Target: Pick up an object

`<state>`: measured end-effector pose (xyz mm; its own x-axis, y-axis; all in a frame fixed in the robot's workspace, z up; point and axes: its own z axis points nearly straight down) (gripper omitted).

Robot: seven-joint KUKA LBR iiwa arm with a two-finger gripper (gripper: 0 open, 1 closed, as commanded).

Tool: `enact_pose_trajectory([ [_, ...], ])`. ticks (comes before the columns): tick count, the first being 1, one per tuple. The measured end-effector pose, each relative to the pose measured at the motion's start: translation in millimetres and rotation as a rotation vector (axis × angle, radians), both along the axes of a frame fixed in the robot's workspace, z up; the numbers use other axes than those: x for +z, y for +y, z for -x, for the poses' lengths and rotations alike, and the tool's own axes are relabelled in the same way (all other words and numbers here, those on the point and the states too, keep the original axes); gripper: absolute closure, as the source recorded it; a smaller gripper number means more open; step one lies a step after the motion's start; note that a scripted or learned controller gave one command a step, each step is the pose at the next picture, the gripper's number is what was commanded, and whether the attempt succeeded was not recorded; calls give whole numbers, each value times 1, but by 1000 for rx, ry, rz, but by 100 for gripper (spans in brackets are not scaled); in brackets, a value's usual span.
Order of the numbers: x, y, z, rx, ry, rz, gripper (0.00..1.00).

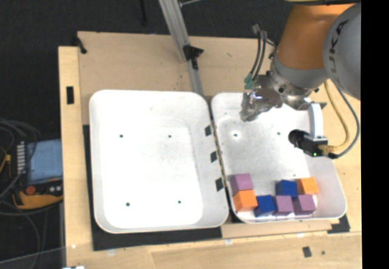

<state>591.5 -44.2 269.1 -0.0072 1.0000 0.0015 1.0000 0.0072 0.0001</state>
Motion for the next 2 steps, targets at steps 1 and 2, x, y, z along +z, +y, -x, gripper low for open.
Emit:
enact_pose_trajectory([
  [1, -14, 59, 6, 0, 1, 1, 100],
  [2, -17, 121, 12, 1, 3, 0, 100],
])
